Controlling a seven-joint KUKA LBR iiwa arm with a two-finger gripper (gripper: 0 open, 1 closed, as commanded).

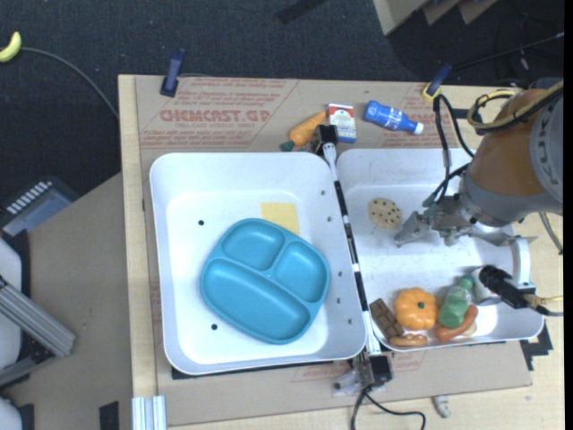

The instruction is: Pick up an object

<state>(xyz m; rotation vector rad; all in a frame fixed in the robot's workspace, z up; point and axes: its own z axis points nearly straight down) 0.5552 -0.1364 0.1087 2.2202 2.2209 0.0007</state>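
End effector (414, 229) hovers beside cookie (384, 211) (right bin (394, 173)).

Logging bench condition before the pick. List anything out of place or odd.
Three toys lie outside the bins on the board behind them: a carrot, a small carton and a blue bottle on its side. The blue divided plate sits askew in the left bin.

Blue divided plate (264, 280), yellow square (280, 214), orange pumpkin (416, 308), speckled tan cookie (384, 211) (dark dots), white bins (170, 195)
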